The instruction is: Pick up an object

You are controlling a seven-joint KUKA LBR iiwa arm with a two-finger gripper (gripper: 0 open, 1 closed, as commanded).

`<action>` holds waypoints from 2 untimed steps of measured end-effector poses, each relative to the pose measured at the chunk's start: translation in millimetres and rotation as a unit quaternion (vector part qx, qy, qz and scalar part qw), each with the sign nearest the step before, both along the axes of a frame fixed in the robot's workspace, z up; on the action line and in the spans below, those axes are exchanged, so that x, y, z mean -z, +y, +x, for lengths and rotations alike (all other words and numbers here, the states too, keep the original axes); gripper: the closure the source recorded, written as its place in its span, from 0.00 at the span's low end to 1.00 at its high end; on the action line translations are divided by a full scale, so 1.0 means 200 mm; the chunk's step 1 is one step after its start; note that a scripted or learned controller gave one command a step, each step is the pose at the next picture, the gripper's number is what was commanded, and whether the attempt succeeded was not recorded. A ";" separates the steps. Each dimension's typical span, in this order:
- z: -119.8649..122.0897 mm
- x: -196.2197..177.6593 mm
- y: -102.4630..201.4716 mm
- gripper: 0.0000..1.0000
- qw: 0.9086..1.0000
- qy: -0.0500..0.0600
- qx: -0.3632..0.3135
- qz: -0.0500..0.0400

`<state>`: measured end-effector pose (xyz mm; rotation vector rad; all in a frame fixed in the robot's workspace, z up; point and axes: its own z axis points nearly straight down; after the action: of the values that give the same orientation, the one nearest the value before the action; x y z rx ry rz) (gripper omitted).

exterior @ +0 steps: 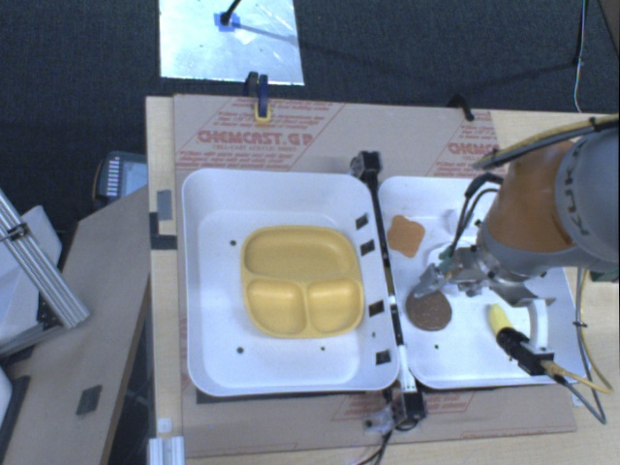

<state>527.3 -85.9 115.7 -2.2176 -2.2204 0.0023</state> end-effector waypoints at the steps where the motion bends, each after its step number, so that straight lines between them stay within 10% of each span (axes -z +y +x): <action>1: 0.01 -0.06 0.00 1.00 1.000 -0.003 0.000 -0.001; 2: 0.04 -0.29 0.01 1.00 1.000 -0.005 -0.001 -0.001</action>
<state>534.4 -83.9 172.7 -2.2204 -2.2291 -0.0055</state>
